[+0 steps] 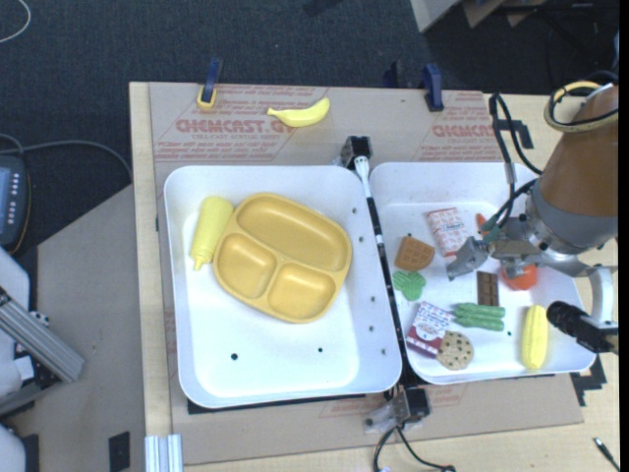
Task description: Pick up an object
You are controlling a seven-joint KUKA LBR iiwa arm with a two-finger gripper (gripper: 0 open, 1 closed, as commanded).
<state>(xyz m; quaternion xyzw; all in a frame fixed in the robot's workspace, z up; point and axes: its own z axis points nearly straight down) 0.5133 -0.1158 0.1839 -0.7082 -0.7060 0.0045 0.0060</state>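
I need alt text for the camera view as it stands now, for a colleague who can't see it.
The grey arm reaches in from the right, its gripper low over the right bin, among small toy foods: a waffle, a cookie, green beans and corn. The left bin holds a yellow divided plate and a yellow bottle; a banana lies on the bench behind.

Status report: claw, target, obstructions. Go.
Claw low over right bin, grip state unclear. Chocolate bar nearest, not held. Beans and waffle crowd close.
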